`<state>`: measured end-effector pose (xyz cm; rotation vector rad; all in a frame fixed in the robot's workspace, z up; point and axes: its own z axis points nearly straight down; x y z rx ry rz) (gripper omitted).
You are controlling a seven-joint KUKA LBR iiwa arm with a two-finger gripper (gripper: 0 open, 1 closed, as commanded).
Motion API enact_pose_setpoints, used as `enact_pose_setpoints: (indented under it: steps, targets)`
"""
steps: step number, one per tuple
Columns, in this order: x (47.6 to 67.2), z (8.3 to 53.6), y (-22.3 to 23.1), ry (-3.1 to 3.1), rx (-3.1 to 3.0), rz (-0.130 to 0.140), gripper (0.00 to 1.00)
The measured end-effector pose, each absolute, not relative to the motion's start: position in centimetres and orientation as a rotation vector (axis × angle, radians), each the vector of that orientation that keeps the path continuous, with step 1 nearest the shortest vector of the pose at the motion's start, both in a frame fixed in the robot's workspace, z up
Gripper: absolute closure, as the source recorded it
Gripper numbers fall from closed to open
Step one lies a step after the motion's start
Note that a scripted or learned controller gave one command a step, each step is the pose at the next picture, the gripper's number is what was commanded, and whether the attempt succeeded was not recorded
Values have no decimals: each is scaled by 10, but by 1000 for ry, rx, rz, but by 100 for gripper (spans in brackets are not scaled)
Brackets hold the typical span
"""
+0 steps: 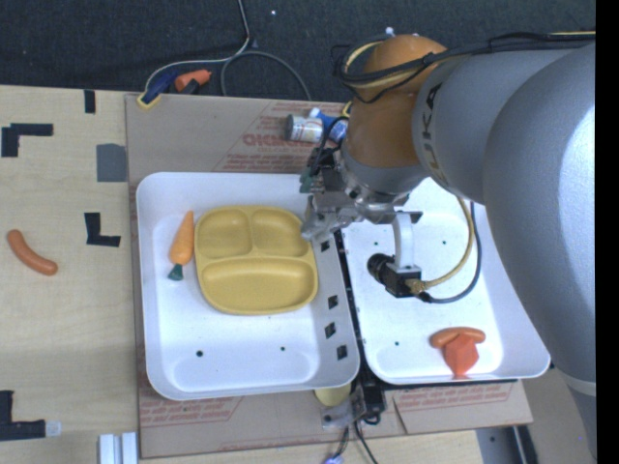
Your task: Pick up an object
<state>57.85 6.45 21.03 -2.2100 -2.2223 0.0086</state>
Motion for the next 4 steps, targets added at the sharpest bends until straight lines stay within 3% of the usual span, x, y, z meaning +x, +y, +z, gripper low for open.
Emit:
enact_pose_setpoints:
  steps: [1, 2, 3, 4]
  targets:
    - [583, 226, -1, -2218, -2228, 2, 100]
    - [592, 181, 80, -2226, -2209, 5, 100]
    - [582, 202, 23, -2218, -2226, 3, 100]
    - [542, 202, 142, -2232, -2201, -1, 100]
